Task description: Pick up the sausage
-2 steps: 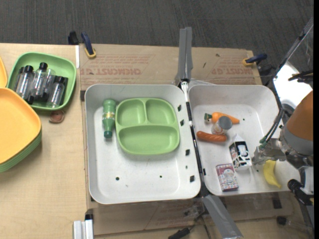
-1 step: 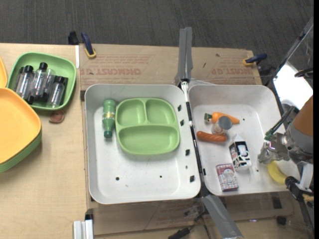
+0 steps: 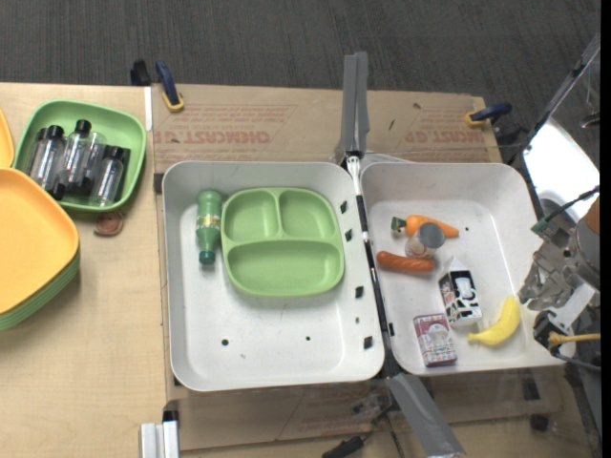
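Right bin (image 3: 496,227) was left holding the sausage (image 3: 406,263) ungrasped; gripper (image 3: 554,289) was parked well apart, presumably pre-approach, state untellable.

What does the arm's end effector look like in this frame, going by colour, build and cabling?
At the camera view's right edge, the end effector is a grey, metallic assembly with exposed mechanical parts and a whitish piece lower down. Dark cables run along it, and a yellow-tipped part sticks out near its base. Finer detail is too blurred to tell.

Dark grey ribbed carpet (image 3: 286,17) beyond a light wooden bench (image 3: 86,370) topped with brown cardboard (image 3: 258,127).
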`<state>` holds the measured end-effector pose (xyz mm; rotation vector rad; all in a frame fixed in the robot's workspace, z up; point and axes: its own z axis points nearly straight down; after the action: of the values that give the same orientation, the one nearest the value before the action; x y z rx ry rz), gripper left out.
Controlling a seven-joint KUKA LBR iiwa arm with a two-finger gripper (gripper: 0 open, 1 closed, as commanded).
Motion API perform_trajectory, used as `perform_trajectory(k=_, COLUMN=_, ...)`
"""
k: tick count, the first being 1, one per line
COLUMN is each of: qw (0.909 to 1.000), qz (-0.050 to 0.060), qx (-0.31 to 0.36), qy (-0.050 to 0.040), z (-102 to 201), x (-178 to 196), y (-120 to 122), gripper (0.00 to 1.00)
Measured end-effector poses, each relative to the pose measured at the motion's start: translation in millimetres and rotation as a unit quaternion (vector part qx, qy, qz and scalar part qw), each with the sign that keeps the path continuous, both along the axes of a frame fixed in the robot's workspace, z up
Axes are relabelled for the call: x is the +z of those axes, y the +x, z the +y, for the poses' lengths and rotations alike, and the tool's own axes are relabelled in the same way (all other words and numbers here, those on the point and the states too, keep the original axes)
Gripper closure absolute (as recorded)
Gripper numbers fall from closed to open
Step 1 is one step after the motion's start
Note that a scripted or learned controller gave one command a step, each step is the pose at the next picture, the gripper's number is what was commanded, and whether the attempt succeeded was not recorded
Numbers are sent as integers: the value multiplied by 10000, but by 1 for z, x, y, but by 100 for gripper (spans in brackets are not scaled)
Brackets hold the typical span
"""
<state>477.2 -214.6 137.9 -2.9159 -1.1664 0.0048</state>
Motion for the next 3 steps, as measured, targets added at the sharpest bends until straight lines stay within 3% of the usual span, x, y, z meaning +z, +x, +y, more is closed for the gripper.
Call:
perform_trajectory(k=1, qw=9903, qz=13, qx=-1388, qy=-2, z=25, x=-48, y=33, gripper=100)
perform_trajectory(k=2, qw=9614, qz=20, qx=-2752, qy=0, z=7, x=-48, y=-1, gripper=100)
perform_trajectory(k=3, qw=9638, qz=18, qx=-2667, qy=15, z=-5, x=-47, y=0, gripper=100)
